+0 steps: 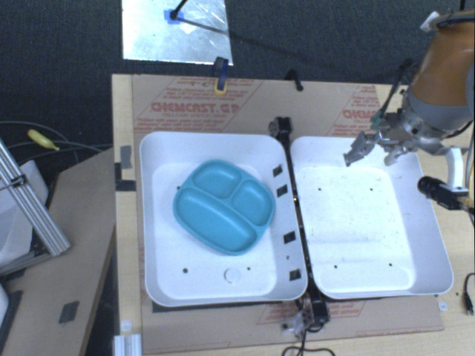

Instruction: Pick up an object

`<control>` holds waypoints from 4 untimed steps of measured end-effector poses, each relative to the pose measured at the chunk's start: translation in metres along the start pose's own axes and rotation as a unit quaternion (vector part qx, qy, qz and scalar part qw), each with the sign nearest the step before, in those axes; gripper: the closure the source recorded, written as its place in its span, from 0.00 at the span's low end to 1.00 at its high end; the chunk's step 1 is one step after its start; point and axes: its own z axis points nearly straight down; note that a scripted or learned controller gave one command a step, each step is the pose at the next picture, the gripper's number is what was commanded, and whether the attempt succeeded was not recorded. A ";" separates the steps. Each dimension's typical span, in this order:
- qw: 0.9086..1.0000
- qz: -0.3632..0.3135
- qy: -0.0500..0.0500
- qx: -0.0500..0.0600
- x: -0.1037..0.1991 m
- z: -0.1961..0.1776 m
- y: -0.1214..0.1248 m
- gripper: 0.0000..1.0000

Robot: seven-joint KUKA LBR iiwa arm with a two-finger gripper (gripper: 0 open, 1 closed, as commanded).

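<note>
A blue divided plate [224, 205] lies flat in the left white bin [159, 273], a little above the bin's middle. My gripper [373, 153] hangs over the far right corner of the right white bin [415, 273], well to the right of the plate. Its two fingers are spread apart and nothing sits between them. The grey arm with its orange band [445, 58] comes in from the upper right.
Both bins rest on a brown cardboard sheet [200, 102]. A black divider with clips [289, 199] runs between the bins. A shiny metal sheet [174, 21] lies behind them, and an aluminium frame [30, 206] stands at the left edge.
</note>
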 end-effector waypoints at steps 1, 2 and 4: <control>1.000 0.003 0.001 0.008 -0.021 0.151 -0.047 0.00; 1.000 -0.006 0.002 -0.004 0.105 0.053 -0.039 0.00; 1.000 -0.003 0.001 -0.001 0.145 0.013 -0.050 1.00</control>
